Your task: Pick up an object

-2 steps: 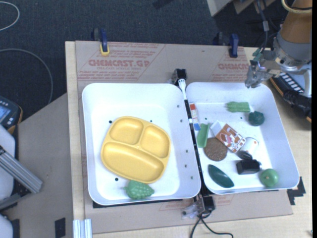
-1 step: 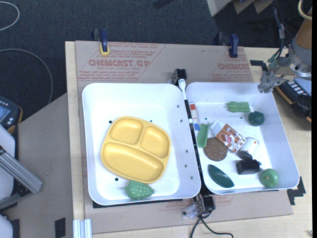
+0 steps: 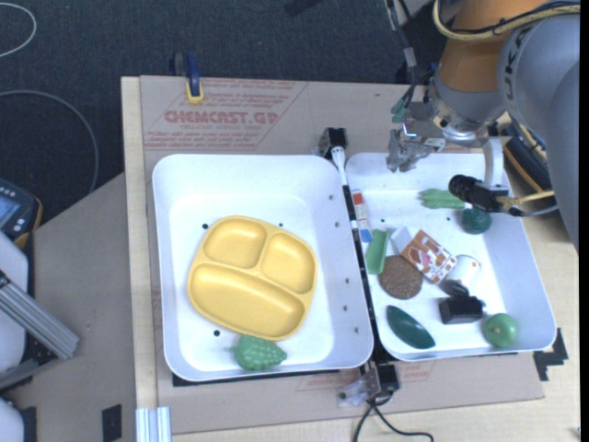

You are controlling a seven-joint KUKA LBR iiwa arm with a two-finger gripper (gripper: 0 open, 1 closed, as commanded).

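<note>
Metal hand [image 3: 406, 155] is hanging over the far left corner of the right bin [image 3: 538, 288], its two fingers slightly parted with nothing between them. Nearest it in that bin are lying a green pod-shaped piece [image 3: 438, 199] and a dark green ball [image 3: 476, 219]; farther off are sitting a brown disc [image 3: 401, 278], a red-and-white packet [image 3: 429, 255] and a green apple [image 3: 501, 330]. The left bin [image 3: 175, 274] is carrying a yellow divided tray [image 3: 251, 276].
</note>
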